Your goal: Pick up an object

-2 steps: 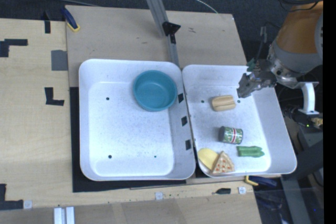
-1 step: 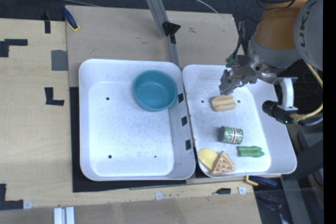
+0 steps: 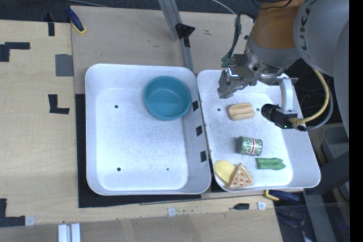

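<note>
Objects sit mostly in the right bin (image 3: 303, 175): bread roll (image 3: 241, 111) near the top, green-and-white can (image 3: 249, 146) on its side below it, green pepper-like piece (image 3: 270, 164) just right of the can, yellow wedge (image 3: 224, 169) touching a pizza slice (image 3: 241, 177) at the bottom edge. Left bin (image 3: 113, 173) holds a blue bowl (image 3: 167, 97) at its upper right. Pincer (image 3: 228, 88) hangs over the right bin's top left corner, just up-left of the roll, nothing visible between the fingers; spread or pressed together — cannot tell, too dark and small. Arm (image 3: 289, 14) covers the bin's upper right corner. Table (image 3: 34, 133) carries black tape marks.
</note>
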